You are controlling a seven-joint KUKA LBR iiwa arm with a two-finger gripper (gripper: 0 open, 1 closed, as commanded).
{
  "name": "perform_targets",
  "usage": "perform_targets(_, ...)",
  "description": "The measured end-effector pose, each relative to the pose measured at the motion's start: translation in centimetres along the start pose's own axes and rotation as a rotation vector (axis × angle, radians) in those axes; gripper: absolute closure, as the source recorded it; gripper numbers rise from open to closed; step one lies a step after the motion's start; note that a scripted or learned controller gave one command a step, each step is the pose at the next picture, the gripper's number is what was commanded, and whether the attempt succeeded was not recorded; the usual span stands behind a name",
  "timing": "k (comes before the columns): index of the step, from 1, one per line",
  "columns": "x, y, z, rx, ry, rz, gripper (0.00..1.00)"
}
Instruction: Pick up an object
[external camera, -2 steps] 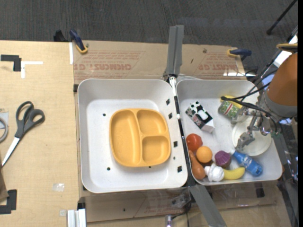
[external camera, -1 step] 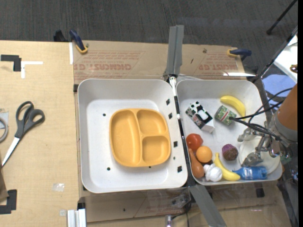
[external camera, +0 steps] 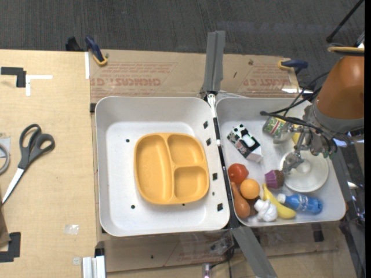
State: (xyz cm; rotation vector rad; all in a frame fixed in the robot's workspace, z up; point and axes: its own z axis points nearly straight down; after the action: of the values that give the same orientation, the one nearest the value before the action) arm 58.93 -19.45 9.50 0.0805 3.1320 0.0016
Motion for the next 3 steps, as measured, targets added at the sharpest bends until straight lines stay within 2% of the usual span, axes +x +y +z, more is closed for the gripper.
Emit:
perform_targets(1,-5.6,-0.9,0.6,-0.006,0.074,0.268,0.0)
perform_targets(2,1.2,-2.8,0.1,0.002,0.004,0.305,0.0)
perform_targets(3,0.9,1.2,0.2,0.003,0.005,0.477,0.0)
